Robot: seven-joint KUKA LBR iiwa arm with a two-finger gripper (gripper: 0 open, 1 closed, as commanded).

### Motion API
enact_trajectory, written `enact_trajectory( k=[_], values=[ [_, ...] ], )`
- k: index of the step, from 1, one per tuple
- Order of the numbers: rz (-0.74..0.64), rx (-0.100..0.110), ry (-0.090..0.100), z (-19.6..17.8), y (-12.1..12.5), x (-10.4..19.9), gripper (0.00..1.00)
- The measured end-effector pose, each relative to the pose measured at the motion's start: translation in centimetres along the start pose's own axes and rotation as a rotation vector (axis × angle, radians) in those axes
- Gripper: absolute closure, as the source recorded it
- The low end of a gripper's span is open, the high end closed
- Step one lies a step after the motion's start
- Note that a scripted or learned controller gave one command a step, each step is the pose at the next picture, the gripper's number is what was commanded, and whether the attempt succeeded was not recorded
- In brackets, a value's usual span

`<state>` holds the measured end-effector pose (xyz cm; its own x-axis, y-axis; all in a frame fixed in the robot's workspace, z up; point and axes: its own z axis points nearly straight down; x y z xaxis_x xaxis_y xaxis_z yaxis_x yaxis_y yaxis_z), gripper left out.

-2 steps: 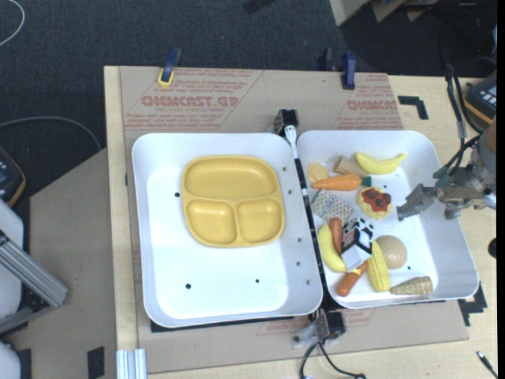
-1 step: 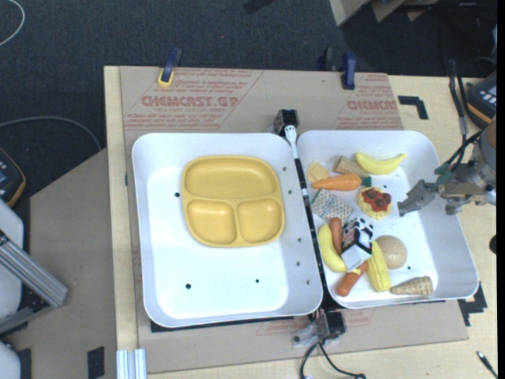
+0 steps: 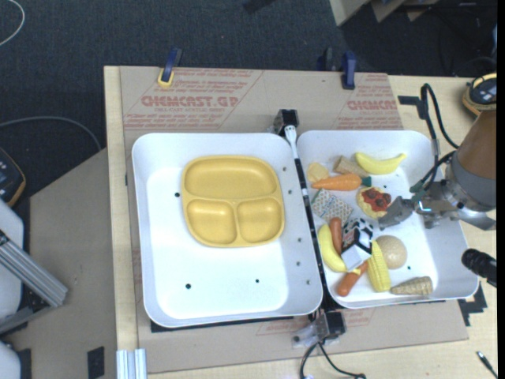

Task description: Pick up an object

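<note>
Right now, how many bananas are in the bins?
2. One banana lies at the far edge of the right bin; the other banana lies along its left side, by the divider. More may hide under the pile.

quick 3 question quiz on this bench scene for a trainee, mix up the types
1. True or false: the yellow divided plate lies in the left bin.
2. Which item lies at the back of the right bin? A) banana B) corn cob C) bread loaf
3. Fill in: the gripper hovers over the ____ bin.

Key: 1 true; 2 A; 3 right.
</note>
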<state>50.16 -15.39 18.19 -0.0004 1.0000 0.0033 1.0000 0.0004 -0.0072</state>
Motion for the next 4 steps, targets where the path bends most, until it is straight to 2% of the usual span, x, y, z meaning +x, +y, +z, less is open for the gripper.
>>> enact_trajectory(
  k=[1, 2, 3, 4],
  values=[
    [0.001, -0.001, -0.001, 6.3, -0.2, -0.1, 0.0],
    [0.003, -0.017, -0.008, 7.9, 0.2, -0.4, 0.0],
    [0.002, -0.011, -0.006, 7.4, -0.1, -0.2, 1.0],
    [0.0, -0.015, -0.007, 1.5, 0.6, -0.9, 1.0]
  ],
)
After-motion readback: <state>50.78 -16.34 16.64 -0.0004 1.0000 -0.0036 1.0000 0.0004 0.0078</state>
